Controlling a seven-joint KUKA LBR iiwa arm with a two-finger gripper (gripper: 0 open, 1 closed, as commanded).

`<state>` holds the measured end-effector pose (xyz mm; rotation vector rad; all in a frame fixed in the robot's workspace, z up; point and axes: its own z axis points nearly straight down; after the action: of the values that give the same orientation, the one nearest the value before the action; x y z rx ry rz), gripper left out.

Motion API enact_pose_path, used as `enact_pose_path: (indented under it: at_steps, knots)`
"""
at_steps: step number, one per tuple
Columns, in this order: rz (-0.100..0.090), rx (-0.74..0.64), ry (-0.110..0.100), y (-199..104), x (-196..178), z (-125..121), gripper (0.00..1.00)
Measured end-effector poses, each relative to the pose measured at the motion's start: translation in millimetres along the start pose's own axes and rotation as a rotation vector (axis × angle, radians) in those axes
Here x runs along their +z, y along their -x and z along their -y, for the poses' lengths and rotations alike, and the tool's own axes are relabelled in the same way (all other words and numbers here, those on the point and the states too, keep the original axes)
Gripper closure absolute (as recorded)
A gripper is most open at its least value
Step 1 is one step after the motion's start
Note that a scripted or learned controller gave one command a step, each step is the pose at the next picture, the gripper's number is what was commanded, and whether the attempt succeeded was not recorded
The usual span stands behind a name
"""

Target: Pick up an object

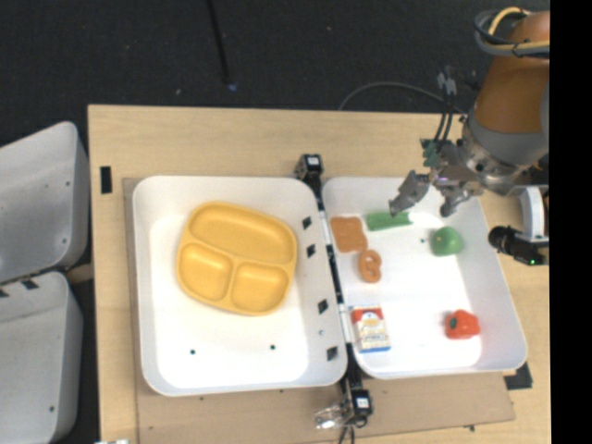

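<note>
One flat green piece point(388, 219) is seen lying at the far side of the right bin point(504, 322), just beside the near finger of the gripper point(428, 195). The gripper's two fingers are spread apart above the bin's far edge, and nothing is held between them. Five more objects are counted in the same bin: one flat orange-brown piece point(348, 233), one small orange ring point(371, 265), one round green object point(447, 240), one red object point(462, 324) and one small white carton with a red label point(370, 329). One yellow divided plate with three compartments point(237, 257) is set in the left bin point(157, 340).
</note>
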<state>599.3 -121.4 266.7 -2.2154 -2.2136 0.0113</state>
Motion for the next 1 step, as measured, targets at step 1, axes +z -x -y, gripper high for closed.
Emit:
enact_pose_path:
  at_steps: [1]
  knots:
    - [0.001, -0.002, 0.011, -0.2, -6.2, -1.7, 0.0]
